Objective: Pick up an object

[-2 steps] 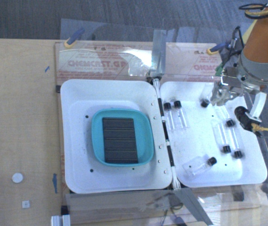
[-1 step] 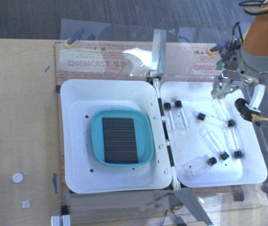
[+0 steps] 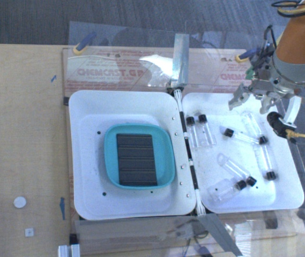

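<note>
Pincer (image 3: 263, 101) spread open, hanging from orange-banded wrist

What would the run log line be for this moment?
end effector: above right bin's far edge | grasp: none seen | vials: scattered in right bin | teal tray: left bin

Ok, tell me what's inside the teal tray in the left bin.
A dark ribbed rectangular block lies flat inside the teal tray. Whatever is beneath the block is covered.
</note>
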`<control>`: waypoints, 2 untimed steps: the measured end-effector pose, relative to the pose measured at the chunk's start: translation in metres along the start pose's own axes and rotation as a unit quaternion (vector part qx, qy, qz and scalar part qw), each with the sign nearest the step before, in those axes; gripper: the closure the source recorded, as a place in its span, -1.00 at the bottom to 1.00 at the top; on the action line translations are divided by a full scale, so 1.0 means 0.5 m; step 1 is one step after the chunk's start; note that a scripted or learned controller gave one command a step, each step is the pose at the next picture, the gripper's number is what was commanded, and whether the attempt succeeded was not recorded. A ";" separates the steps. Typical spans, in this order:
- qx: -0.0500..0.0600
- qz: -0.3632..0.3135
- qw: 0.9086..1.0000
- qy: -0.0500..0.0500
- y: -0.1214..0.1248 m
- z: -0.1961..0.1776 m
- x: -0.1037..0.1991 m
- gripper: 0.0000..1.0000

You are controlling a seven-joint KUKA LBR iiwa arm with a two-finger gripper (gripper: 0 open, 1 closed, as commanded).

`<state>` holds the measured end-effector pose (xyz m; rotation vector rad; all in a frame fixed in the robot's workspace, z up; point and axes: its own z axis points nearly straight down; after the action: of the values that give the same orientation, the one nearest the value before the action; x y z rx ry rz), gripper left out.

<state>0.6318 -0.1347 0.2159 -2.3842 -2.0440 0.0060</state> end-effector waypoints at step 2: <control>0.001 -0.032 0.999 0.002 -0.022 0.230 -0.063 1.00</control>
<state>0.6158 -0.1644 0.1010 -2.3143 -2.1167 0.0048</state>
